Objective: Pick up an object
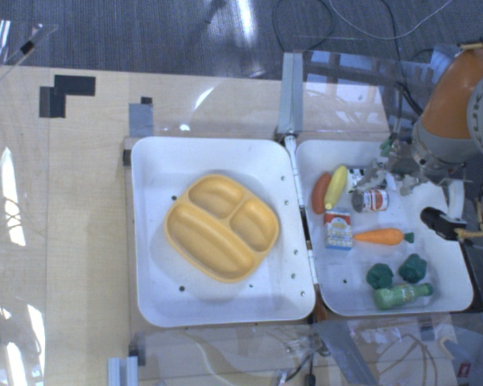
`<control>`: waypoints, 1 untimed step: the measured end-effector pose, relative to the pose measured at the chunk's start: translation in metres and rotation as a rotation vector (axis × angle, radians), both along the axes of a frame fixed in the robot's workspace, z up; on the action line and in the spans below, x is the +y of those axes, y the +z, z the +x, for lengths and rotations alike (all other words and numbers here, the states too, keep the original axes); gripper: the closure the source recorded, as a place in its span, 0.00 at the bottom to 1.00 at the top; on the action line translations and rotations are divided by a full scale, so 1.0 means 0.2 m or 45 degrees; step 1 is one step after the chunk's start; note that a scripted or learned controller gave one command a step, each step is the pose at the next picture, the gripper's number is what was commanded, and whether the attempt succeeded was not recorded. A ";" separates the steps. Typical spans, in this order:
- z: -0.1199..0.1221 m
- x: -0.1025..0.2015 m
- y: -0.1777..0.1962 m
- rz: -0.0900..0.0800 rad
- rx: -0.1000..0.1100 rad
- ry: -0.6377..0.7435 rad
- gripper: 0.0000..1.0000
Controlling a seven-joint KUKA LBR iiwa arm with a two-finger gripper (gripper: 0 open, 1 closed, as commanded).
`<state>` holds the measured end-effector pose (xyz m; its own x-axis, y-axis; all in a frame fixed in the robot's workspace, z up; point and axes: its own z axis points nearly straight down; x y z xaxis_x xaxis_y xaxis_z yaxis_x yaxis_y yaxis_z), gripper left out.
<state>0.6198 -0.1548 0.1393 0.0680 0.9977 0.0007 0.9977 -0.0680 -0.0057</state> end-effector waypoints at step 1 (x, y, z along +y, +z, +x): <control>-0.02 -0.14 -0.20 -0.001 -0.010 0.190 0.00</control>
<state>0.6149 -0.1822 0.0996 -0.0812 0.9967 -0.0001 0.9967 0.0812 0.0023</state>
